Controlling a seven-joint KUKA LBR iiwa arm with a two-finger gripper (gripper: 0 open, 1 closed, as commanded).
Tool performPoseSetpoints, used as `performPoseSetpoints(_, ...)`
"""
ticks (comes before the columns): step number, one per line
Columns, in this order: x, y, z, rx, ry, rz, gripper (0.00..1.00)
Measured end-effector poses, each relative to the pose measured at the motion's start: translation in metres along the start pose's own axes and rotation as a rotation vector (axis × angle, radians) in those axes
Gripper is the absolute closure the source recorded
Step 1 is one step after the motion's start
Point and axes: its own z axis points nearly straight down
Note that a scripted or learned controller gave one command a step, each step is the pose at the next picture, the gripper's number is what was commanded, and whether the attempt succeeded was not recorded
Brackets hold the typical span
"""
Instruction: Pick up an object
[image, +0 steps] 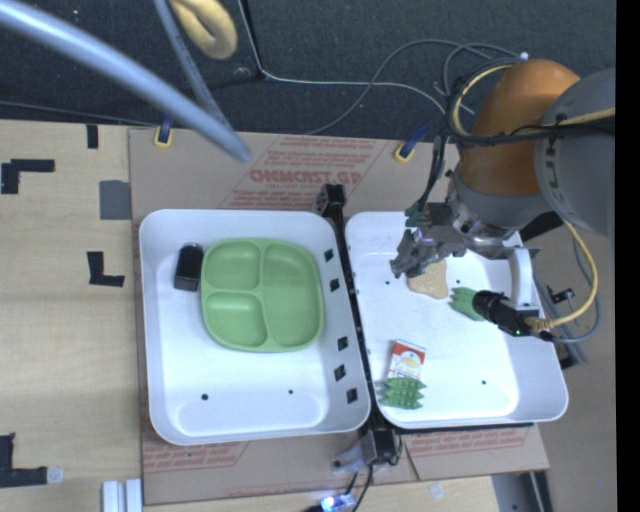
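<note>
My gripper (417, 258) hangs low over the far left part of the right bin (500, 400). A flat tan piece (431, 284) lies just in front of it, partly under it; whether they touch I cannot tell. A small green object (463, 300) lies to the right of the tan piece. A red-and-white packet with a green bottom half (404, 376) rests near the right bin's front left corner.
The left bin (240, 410) holds a green divided plate (262, 296), with a small black block (188, 267) at the plate's left edge. A black divider (345, 300) runs between the two bins. Cables trail across the bench behind the bins.
</note>
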Motion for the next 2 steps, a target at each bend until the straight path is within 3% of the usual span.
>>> performPoseSetpoints(2,0.095,0.001,0.010,0.002,0.000,0.000,1.00)
